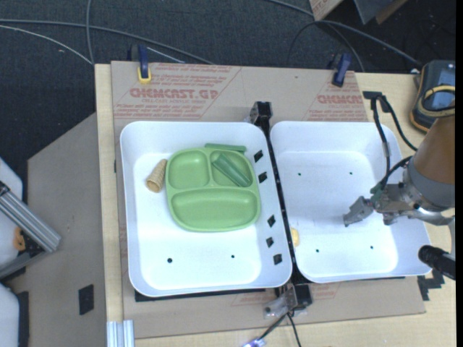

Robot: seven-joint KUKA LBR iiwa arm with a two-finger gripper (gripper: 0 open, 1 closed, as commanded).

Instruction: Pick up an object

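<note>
The fingers point toward the left of the frame over the floor of the right bin, but they read as one small grey wedge, and whether they stand apart or together I cannot tell; nothing shows between them. The gripper hangs low at the right of the frame, at the end of the arm, grey metal under a dull orange band, with black cable looped along its wrist. By my judgement the pick is not yet done: nothing is held, and every candidate lies in the left bin, well apart from the gripper and across the divider between the bins. There, in the centre-left of the frame, sits a green tray, smooth moulded plastic with rounded corners and three shallow compartments. In its upper right compartment lies a darker green piece, long and ridged, and a flat green strip rests just beyond the tray's top edge. Touching or just beside the tray's left edge is a small tan cone, tapered, its surface seemingly textured like a wafer. Both bins are glossy white, shallow, with rounded rims. What is left is nearly all of it: crossing over, descending, closing and lifting.
</note>
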